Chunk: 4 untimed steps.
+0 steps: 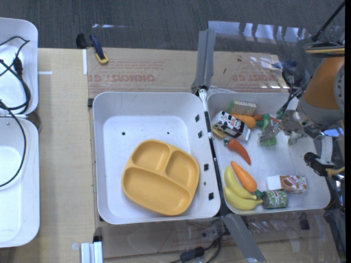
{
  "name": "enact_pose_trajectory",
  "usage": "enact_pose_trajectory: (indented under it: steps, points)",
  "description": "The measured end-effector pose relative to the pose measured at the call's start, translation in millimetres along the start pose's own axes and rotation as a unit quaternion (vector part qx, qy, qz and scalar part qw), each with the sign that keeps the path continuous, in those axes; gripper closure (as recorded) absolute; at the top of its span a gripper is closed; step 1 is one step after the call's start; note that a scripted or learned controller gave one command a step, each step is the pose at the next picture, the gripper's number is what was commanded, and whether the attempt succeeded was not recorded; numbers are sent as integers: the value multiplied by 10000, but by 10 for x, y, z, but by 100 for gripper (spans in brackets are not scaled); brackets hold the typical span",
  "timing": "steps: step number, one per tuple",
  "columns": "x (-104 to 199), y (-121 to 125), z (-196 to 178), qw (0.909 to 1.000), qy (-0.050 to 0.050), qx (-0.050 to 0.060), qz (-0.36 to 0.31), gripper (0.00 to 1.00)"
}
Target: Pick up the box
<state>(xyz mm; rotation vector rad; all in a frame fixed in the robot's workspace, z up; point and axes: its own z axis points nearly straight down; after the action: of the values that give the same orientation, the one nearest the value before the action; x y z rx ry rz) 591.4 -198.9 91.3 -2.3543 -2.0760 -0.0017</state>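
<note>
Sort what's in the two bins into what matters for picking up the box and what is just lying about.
For the job:
- box, lying near the right bin's front right corner
- gripper, low over the back of the right bin

Lying about:
- yellow plate in the left bin
- bananas
- two carrots
- can
- black-and-white carton

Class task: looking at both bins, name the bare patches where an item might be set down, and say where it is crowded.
Left bin: bare floor behind and left of the yellow plate. Right bin: a bare strip between the carrot and the box. Crowded along its back and front left corner.
</note>
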Motion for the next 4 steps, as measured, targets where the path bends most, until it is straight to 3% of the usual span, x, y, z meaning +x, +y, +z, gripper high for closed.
enact_pose_trajectory:
  steps: [1, 2, 3, 4]
  points:
    - [-3, 481, 16, 10000, 48, 47, 41, 0]
    - [-31, 493, -85, 10000, 1, 12, 29, 100]
    - [602, 595, -1779, 9745, -25, -10, -2243, 100]
    - [655, 580, -2249, 9714, -24, -10, -2372, 100]
